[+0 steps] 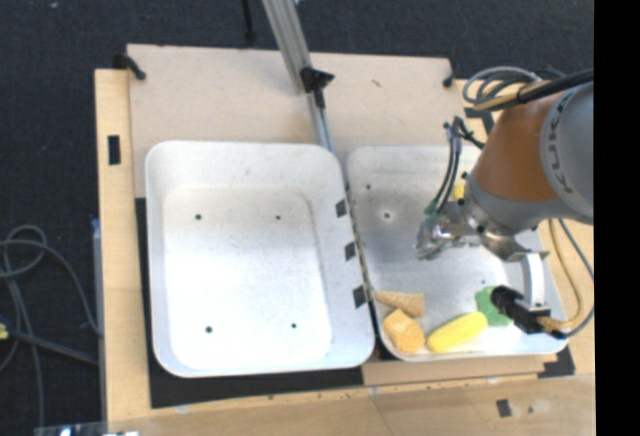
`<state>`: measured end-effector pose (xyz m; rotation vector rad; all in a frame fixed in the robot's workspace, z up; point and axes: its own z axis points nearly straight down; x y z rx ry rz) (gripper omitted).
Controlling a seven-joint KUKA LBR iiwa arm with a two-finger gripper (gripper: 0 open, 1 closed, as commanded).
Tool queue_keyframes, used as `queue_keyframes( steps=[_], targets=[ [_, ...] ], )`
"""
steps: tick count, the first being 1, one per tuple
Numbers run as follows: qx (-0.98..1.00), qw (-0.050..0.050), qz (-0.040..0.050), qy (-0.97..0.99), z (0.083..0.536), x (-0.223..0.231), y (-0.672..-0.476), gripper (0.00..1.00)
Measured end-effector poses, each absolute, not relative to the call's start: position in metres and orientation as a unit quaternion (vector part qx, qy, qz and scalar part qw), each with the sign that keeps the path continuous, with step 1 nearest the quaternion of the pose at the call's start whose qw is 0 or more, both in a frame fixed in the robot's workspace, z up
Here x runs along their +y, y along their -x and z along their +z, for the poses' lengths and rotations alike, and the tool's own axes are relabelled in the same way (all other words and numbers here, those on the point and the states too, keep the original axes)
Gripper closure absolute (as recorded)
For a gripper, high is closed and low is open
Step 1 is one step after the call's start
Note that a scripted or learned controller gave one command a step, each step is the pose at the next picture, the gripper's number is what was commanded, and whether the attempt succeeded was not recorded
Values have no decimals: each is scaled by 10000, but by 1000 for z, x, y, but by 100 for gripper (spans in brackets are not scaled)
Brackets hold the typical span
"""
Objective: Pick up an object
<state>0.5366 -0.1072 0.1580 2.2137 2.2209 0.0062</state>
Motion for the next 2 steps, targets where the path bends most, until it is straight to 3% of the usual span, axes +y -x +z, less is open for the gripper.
queue_keyframes(
  steps=[2],
  targets=[
    [7086, 28, 17, -7056, 235, -119, -541, 100]
  ],
)
